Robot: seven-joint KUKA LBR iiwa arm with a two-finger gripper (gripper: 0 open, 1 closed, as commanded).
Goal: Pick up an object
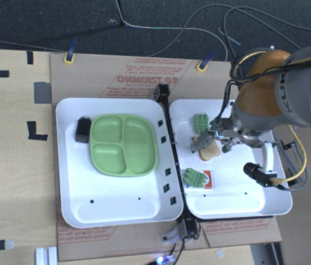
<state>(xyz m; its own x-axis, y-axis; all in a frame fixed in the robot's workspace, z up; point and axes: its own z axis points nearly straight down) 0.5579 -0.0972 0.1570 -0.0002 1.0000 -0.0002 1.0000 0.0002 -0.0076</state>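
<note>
In the right bin (pixel 255 203), your gripper (pixel 206 143) hangs low over the middle of the tray, reaching in from the right under the grey arm (pixel 288 93) with its orange band. Right at its tip sits a small tan block (pixel 210 151), touching or all but touching the dark finger ends; from this slanted view you cannot tell whether the block lies between the fingers or just beneath and beside them, and how wide the gripper stands is not readable either. Treat the hold as unproven.

Two other candidates lie close. A green toy (pixel 200 122) rests just on the far side of the gripper, its long axis running roughly near to far. A second green piece (pixel 194 177) sits on the near side, lying on a white card with a red mark (pixel 208 181), its long axis running left to right. The tan block is plainly the nearest of the three, so the coming move likely turns on it: a short drop and a close, if the fingers straddle it.

In the left bin (pixel 73 203), well apart from your arm, a green divided plate (pixel 123 145) lies flat, with a small black box (pixel 82 130) touching its left edge.
</note>
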